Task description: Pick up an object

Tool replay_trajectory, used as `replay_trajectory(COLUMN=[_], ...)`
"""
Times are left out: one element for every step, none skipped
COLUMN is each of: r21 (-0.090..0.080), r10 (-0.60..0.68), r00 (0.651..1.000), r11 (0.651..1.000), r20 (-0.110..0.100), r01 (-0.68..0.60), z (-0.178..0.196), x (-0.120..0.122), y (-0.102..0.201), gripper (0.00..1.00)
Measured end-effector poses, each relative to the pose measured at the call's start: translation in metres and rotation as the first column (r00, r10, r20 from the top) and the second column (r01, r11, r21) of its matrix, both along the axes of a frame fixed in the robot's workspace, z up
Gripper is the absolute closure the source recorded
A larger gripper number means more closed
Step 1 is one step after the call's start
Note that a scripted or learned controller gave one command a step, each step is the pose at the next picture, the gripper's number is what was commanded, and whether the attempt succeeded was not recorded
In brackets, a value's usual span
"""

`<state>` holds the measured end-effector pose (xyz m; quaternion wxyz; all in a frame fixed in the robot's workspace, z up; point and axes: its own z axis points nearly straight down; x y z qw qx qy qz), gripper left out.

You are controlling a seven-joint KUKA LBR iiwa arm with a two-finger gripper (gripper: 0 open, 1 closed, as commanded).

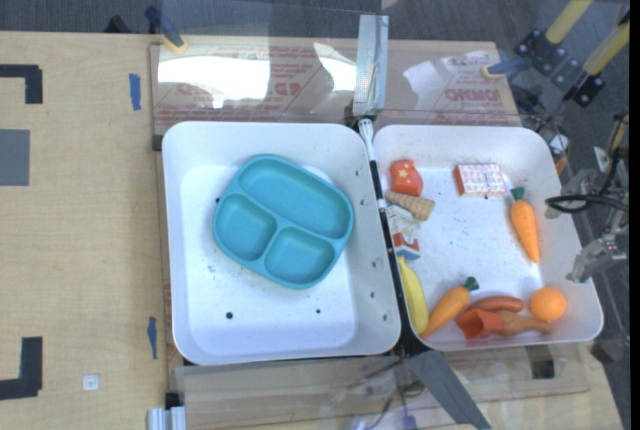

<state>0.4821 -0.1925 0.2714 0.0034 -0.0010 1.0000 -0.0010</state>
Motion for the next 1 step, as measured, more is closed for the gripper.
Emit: replay_trajectory(r21=[0.005], r10=[-0.015], r00=[1.0], r11=[1.0], r20=[-0.013], r01=[0.015], z=[-0.1027], x=[0.0481], y=[-0.0153], gripper=[0.0])
